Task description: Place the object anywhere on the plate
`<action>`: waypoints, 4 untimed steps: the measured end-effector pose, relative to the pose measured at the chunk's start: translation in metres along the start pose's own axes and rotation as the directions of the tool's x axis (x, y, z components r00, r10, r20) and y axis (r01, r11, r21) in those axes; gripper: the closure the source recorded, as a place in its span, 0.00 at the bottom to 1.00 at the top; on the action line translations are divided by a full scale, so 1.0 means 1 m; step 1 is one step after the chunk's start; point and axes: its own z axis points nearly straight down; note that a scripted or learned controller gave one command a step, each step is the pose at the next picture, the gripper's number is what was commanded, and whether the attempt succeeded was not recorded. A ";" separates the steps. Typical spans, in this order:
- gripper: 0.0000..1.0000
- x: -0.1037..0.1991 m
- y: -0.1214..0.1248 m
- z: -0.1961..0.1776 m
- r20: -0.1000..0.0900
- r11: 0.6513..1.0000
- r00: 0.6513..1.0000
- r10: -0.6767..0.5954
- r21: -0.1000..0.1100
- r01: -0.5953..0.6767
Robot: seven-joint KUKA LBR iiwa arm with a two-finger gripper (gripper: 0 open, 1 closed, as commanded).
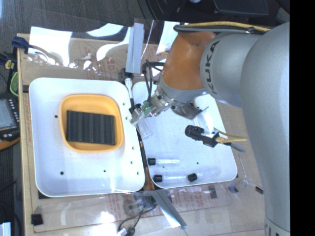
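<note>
A clear tube point(166, 160) and a second tube point(178, 177), both black-capped, are lying near the front edge of the right bin point(216, 166). They are well apart from the yellow plate point(91, 101), which is sitting in the left bin point(44, 171). The claw point(141, 110) is hovering over the wall between the bins, with a pale clear piece point(146, 127) showing just beneath it. I cannot tell how far the claw is opening or whether it is gripping that piece. If it is carrying, it should be travelling left until it is squarely above the plate, then lowering close before letting go.
</note>
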 end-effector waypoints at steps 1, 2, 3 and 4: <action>0.00 -0.001 0.000 0.000 0.000 1.000 1.000 0.001 0.000 -0.001; 0.00 -0.017 0.018 -0.001 0.001 1.000 1.000 0.001 -0.001 -0.001; 0.00 -0.019 0.034 -0.001 0.001 1.000 1.000 0.014 -0.001 -0.014; 0.00 -0.006 0.050 -0.023 0.001 0.999 0.999 0.044 0.001 -0.044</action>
